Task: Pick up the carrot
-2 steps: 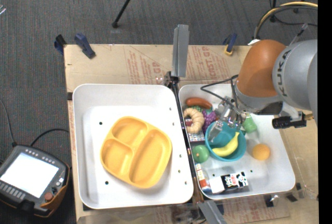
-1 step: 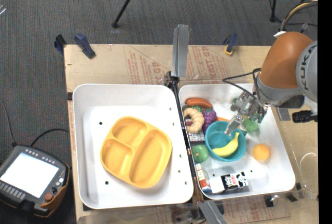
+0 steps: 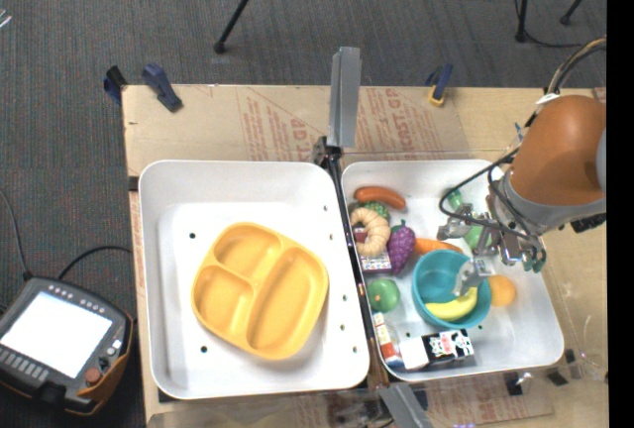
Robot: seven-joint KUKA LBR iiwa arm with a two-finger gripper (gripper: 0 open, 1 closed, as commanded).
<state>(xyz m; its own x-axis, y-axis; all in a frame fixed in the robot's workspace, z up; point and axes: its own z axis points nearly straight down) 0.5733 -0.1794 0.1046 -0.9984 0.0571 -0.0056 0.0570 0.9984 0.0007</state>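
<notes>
The carrot [image 3: 434, 246] is a small orange piece lying in the right bin [image 3: 535, 337], wedged between the purple grapes [image 3: 401, 246] and the rim of the blue bowl [image 3: 441, 279]. Only part of it shows. My gripper [image 3: 485, 258] hangs low over the bowl's upper right rim, a short way to the right of the carrot and apart from it. The grey arm with its orange band [image 3: 560, 154] reaches in from the right above it. Nothing is visibly held.
The right bin is crowded: a sausage [image 3: 381, 196], a pastry [image 3: 371, 228], a green fruit [image 3: 383, 294], a banana [image 3: 453, 308] in the bowl, an orange [image 3: 503, 291] and a milk carton [image 3: 448, 347]. A yellow divided plate [image 3: 261, 289] lies in the left bin [image 3: 168, 208].
</notes>
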